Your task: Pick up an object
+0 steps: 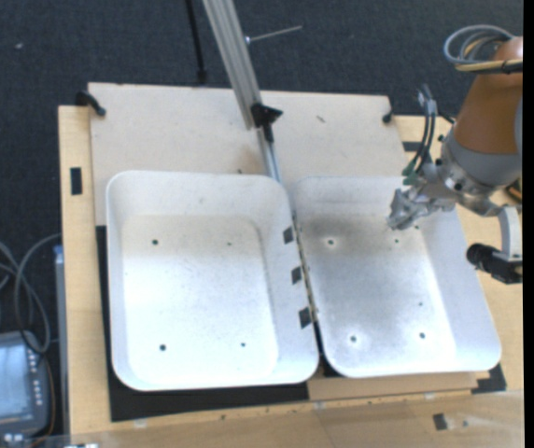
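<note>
Two white bins on the surface (76,250): left bin (118,278) and right bin (454,343), side by side, touching at the middle. One arm (486,119) enters from the right. One tool (405,211) sits over the right bin's upper area. Tool opening: cannot tell. No object visible between its tips; no loose object discernible in either bin.

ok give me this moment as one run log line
arm: reaching in from right | gripper: over right bin, upper part | nothing seen held | left bin: untouched

Single fixed camera above bench (80,250), looking down at slant; left bin (118,250), right bin (463,306) both framed.
</note>
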You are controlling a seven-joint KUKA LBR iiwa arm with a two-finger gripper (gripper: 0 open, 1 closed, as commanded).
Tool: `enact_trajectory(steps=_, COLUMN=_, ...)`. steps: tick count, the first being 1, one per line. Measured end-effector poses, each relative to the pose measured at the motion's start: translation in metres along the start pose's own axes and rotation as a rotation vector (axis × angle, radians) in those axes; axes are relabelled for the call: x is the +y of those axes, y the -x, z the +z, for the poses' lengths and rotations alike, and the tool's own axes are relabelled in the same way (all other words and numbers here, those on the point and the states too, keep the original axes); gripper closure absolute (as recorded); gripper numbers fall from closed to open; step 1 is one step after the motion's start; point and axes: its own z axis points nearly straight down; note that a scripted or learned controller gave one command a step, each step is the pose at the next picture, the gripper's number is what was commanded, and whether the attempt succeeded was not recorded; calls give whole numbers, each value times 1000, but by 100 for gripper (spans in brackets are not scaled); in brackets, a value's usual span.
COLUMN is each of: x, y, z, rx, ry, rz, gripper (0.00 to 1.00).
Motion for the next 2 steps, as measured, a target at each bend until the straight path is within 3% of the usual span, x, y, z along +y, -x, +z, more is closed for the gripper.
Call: enact_trajectory(steps=2, x=41, y=-118, z=-1, rx=0, ry=-1, rz=0, gripper=100)
